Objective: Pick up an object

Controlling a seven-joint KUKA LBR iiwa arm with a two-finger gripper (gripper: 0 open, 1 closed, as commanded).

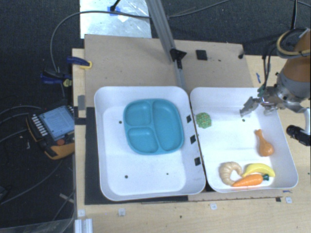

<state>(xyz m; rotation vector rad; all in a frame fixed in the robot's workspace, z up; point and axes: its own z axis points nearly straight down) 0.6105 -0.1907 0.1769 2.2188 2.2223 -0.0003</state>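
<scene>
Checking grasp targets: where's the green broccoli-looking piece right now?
The green broccoli piece lies in the right bin, at its upper-left corner by the divider between bins, apart from the croissant, banana and carrot clustered at the bottom edge.

A blue divided plate (154,126) lies in the left bin (109,178) (near its centre).
</scene>
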